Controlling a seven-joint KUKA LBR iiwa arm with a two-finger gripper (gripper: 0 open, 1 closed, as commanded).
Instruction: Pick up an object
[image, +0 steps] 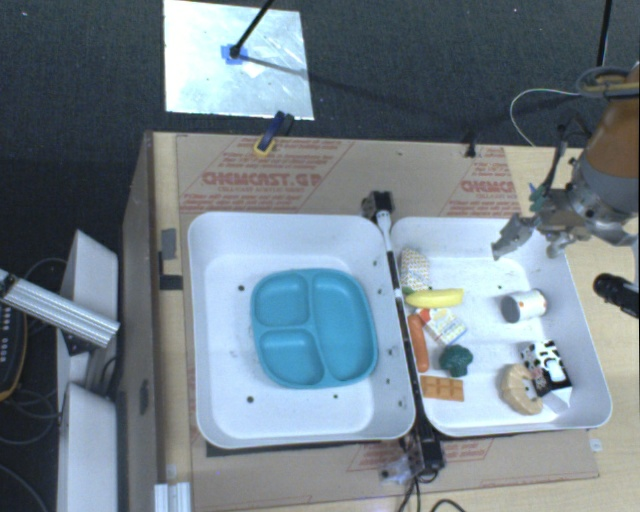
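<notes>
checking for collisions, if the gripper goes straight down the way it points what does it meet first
Probably the bare floor of the right bin near its upper right corner. The gripper hangs above that spot, and the white cylinder lies nearer; depth is unclear.

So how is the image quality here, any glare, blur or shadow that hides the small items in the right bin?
Camera view: soft overall, so the banana and carrot read but the carton's print does not; bright glare on the foil sheet at top; white bins nearly blown out; shadows faint; the gripper is slightly blurred.

Even overhead light; glare on foil sheet (238, 60); soft shadows; slight blur throughout.
</notes>
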